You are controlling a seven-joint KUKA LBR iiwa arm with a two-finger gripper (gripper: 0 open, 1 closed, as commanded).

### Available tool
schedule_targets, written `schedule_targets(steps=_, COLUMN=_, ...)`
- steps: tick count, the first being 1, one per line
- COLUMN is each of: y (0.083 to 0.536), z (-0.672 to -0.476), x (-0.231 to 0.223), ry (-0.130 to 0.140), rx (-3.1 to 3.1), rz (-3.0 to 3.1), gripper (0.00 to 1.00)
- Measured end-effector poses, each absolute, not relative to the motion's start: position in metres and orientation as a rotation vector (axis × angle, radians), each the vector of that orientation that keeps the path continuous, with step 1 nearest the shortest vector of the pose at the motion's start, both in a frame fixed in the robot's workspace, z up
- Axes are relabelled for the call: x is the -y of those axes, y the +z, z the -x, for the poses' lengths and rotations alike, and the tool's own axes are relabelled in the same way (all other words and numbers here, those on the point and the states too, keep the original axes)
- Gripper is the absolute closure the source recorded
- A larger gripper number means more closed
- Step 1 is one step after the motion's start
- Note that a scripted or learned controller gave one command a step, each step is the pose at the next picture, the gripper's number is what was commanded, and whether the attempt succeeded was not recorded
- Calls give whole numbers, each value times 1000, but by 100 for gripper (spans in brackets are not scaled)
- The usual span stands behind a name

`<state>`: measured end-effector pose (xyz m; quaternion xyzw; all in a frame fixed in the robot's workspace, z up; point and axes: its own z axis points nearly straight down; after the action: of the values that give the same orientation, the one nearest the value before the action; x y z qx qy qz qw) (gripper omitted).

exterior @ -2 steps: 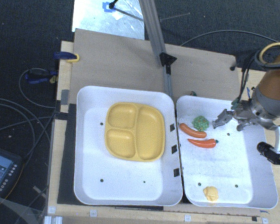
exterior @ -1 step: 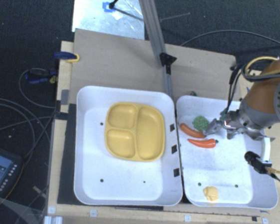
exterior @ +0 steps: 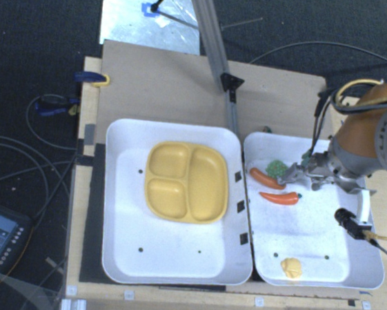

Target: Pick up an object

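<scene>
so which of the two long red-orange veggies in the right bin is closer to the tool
The upper one, lying beside the green piece. Its right end reaches almost to the tool, while the lower one lies further toward the bin's middle, apart from it.

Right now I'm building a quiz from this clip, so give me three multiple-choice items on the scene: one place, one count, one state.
1. Where does the yellow divided plate lie?
A. left bin
B. right bin
C. bare bench

2. How many compartments does that plate have?
A. two
B. three
C. five

3. Where is the hand?
A. over the left bin
B. low in the right bin beside the broccoli
C. off the bench

Answers:
1. A, it sits inside the left bin.
2. B, two small and one long.
3. B, it is by the broccoli in the right bin.
</scene>
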<state>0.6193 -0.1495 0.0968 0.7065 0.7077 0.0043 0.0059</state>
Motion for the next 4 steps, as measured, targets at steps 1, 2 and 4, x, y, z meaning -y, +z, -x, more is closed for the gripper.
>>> schedule_targets(steps=1, y=109, z=-621, x=150, ry=18, rx=-2213, rz=-2209, gripper=100)
schedule_targets(steps=2, y=169, z=-625, x=141, ry=8, rx=-2226, rz=-2208, gripper=100)
schedule_targets(steps=4, y=271, z=-623, x=136, ry=8, rx=-2225, rz=-2208, gripper=100)
